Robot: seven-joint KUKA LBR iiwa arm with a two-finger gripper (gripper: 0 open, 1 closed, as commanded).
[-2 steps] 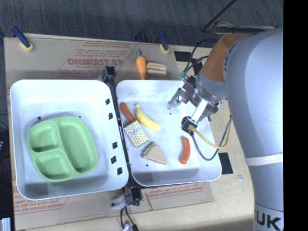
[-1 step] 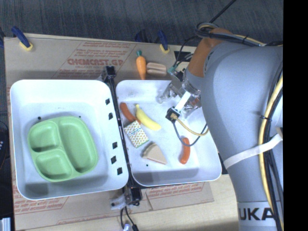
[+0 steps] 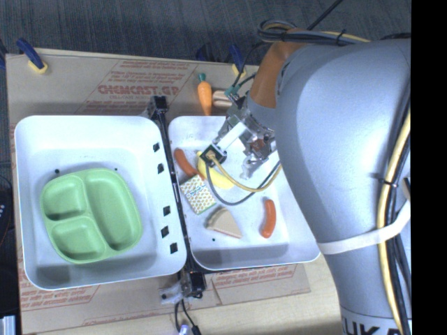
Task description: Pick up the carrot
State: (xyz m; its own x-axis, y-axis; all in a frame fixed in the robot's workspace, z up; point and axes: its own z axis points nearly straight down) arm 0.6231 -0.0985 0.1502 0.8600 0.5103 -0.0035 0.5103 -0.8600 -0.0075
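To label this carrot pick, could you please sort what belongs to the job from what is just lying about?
Job: carrot, on the cardboard outside the food bin; gripper, above that bin.
Lying about: green divided plate, sausages, bread wedge, patterned square, yellow piece.

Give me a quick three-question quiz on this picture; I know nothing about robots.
1. True or false: the carrot lies inside the right bin.
2. What sits in the left bin? A) a green divided plate B) a blue cup C) a spoon
3. Fill in: the claw hangs over the ___ bin.

Key: 1 false, it lies on the cardboard beyond that bin's far rim; 2 A; 3 right.
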